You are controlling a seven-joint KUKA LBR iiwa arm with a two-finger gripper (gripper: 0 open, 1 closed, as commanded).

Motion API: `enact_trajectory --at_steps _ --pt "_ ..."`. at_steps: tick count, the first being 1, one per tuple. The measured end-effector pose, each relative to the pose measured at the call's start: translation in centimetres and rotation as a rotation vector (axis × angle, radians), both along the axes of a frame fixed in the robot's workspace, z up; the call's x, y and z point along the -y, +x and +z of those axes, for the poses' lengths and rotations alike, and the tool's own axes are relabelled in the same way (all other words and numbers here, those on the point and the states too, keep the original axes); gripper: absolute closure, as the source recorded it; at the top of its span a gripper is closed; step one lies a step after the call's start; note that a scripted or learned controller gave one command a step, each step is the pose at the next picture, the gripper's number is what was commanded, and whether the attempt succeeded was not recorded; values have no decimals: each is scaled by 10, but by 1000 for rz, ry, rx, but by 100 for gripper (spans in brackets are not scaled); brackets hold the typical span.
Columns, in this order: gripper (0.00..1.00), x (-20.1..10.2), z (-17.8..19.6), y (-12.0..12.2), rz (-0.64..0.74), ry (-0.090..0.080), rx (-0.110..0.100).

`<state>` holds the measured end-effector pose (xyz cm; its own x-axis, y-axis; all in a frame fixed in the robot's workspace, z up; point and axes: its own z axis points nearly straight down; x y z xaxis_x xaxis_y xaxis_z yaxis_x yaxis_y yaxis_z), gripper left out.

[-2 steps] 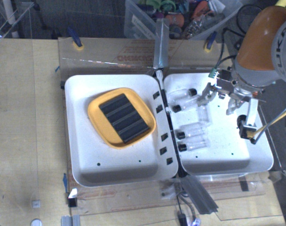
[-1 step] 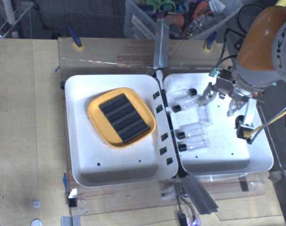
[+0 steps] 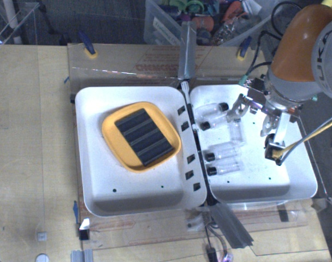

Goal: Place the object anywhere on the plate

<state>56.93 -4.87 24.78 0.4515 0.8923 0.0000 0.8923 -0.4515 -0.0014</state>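
Gripper point(image 3: 252, 118) seen over the right bin point(image 3: 297, 184), hung from the grey wrist beneath the rounded orange band. Its two thin metal fingers point(image 3: 238, 108) are spread wide, and nothing is held between them. A plate point(image 3: 114, 141), yellow-orange, smooth, a rounded rectangle with a raised rim, is noted well apart from the fingers, beyond the divider point(image 3: 187, 100), in the left bin point(image 3: 89, 146). A black slab point(image 3: 144, 130), matte, rectangular and ribbed with lengthwise grooves, is laid flat on the plate's middle, set at a slant to the bin walls; it is taken for the task's object, already resting on the plate. Just beside the fingers, on their divider side, an upper vial point(image 3: 214, 113) of clear plastic with a black cap is seen lying on its side. Below the fingers, two lower vials point(image 3: 227, 167), clear, cylindrical and black-capped, are laid side by side with their caps toward the divider. Both bins are of glossy white plastic, shallow and round-cornered. The bench point(image 3: 29, 146) is of pale wood grain. Far behind the fingers, a translucent tub point(image 3: 166, 15) of mixed coloured items is recorded.
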Motion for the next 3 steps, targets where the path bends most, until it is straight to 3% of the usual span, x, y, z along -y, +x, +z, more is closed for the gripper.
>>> enact_trajectory --at_steps 2,3 --pt "0 -40 9 -27 -99 2 -6" --pt "0 -42 -1 -29 -106 1 -6"
